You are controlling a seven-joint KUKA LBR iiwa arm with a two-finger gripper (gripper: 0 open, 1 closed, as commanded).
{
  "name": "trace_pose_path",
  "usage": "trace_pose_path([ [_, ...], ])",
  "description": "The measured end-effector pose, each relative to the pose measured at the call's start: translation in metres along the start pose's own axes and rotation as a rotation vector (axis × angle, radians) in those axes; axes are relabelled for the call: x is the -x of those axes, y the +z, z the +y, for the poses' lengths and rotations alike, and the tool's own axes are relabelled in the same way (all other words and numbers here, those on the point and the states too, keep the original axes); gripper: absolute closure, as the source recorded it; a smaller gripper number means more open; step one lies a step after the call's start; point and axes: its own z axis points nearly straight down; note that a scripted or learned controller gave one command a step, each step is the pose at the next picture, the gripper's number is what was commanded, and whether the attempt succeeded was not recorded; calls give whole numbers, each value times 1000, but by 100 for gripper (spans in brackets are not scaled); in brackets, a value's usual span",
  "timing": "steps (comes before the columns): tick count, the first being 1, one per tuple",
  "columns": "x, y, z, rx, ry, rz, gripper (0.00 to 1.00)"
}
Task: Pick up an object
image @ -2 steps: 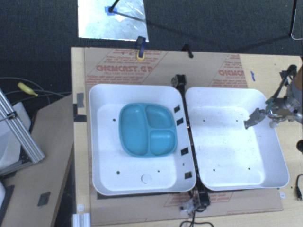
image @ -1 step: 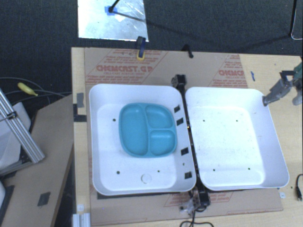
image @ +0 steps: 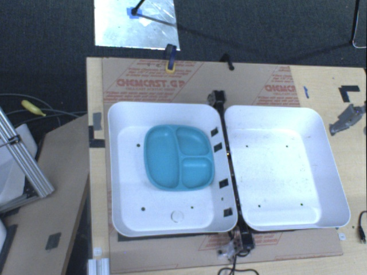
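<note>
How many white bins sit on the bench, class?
2: the left bin, holding a blue divided plate, and the right bin beside it, their inner edges meeting at mid-bench.

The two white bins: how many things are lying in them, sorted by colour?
Blue: 1, the divided plate in the left bin.
White: 1, a small round disc near that bin's front edge.
Total: 2.

Robotics lab: white bins (image: 172, 114) (taped cardboard (image: 195, 82) bench).

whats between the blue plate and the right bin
In the camera view, bare floor of the left bin, its right wall, then the black clips along the seam lie between the blue divided plate and the right bin.
</note>
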Motion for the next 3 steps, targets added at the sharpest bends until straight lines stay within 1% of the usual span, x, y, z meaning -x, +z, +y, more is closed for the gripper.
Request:
trace_pose_path([
  [1, 44, 48, 3, -2, 0, 0, 0],
  [2, -17, 160, 17, -9, -12, 7, 0],
  [3, -12, 142, 18, 4, -9, 1, 100],
])
